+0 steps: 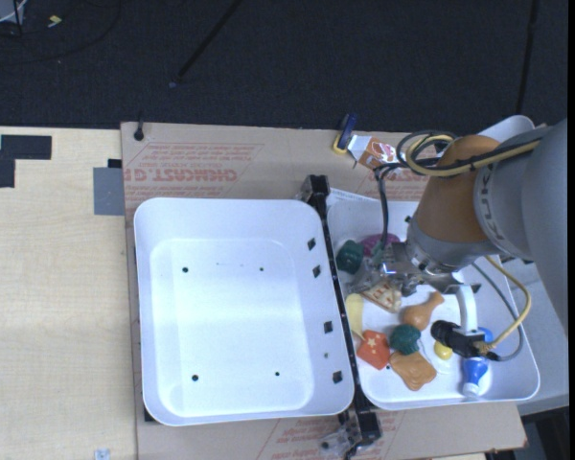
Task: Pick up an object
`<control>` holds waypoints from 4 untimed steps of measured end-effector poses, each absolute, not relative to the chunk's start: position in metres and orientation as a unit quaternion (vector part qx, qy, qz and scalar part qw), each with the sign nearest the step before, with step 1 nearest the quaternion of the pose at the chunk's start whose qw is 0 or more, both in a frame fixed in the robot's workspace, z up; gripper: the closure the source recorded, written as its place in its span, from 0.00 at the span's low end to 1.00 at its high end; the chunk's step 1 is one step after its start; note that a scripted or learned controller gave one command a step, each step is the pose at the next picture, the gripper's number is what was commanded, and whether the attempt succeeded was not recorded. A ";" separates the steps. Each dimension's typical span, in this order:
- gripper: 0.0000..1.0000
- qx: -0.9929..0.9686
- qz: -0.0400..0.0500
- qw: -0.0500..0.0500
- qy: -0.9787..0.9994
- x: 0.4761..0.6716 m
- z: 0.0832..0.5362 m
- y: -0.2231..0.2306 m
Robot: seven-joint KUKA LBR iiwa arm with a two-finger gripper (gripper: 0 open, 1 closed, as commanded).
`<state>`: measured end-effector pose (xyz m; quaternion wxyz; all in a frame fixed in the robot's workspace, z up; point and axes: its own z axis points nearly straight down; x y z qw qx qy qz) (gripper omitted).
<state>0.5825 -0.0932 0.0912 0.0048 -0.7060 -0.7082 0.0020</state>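
Pretty clearly a robotics lab: two white bins (230, 220) clamped on a cardboard-covered tabletop (220, 166), loose cables (431, 151), dark carpet (268, 46) behind.

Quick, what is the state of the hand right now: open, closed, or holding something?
Hand: low in the right bin, among the toys; open or closed cannot be told, and no object is seen held.

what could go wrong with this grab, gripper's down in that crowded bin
The gripper sits low in the right bin, among tightly packed toys: a dark green piece, a tan waffle-like piece and an orange drumstick shape. It may catch two items or just shove them aside. The loose cables near the wrist could also snag as the arm lifts.
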 end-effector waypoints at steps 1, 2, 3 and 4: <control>1.00 -0.708 0.002 0.003 -0.706 0.584 0.104 -0.097; 1.00 -0.706 -0.001 0.000 -0.708 0.583 0.192 -0.054; 1.00 -0.708 0.003 0.003 -0.706 0.550 0.150 -0.087; 1.00 -0.708 0.001 0.003 -0.706 0.492 0.189 -0.078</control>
